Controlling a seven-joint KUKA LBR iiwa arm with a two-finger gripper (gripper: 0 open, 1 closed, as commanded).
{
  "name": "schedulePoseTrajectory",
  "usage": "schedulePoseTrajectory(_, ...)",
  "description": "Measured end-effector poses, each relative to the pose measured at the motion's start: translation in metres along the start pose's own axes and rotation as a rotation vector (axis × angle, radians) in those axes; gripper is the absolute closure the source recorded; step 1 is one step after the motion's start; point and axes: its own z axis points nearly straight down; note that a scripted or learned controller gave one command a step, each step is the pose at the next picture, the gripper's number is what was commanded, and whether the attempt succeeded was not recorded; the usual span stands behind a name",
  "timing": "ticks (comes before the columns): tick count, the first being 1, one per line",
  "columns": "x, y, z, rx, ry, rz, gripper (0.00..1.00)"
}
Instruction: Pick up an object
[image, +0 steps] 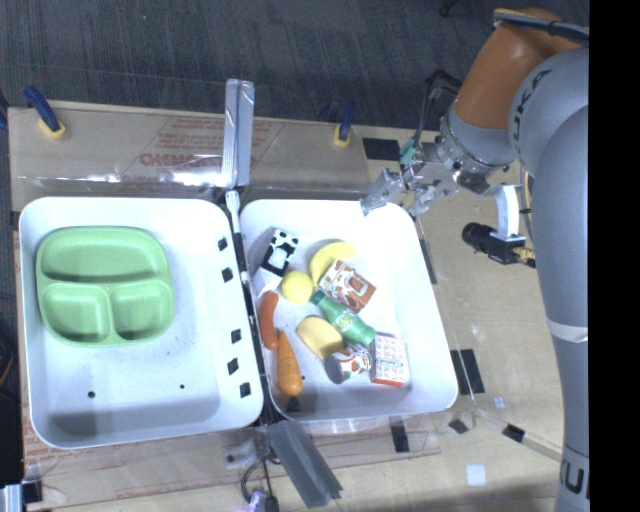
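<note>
Above the far right corner of the right-hand shallow white plastic bin (428, 300), the hand (392, 190) hovers empty, its grip unreadable, so it must next descend onto the round yellow toy lemon (296, 287).

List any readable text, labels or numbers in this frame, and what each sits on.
No text can be read here.
Red lettering on the clear sheet behind the bins: mirrored and blurred, unreadable.
Printing on the small red and white carton: too small.
Printing on the brown and white packet: too small.

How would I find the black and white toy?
Look in the right bin, the one full of toy food. Go to its upper left part, next to the divider between the bins. The black and white toy sits there, the lone spotted piece among yellow, orange and green ones.
</note>
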Motion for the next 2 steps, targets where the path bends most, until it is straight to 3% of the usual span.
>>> schedulePoseTrajectory(1,-0.001,0.008,0.115,0.0,0.0,-0.032,0.0)
schedulePoseTrajectory(2,0.019,-0.083,0.148,-0.002,0.0,0.007,0.0)
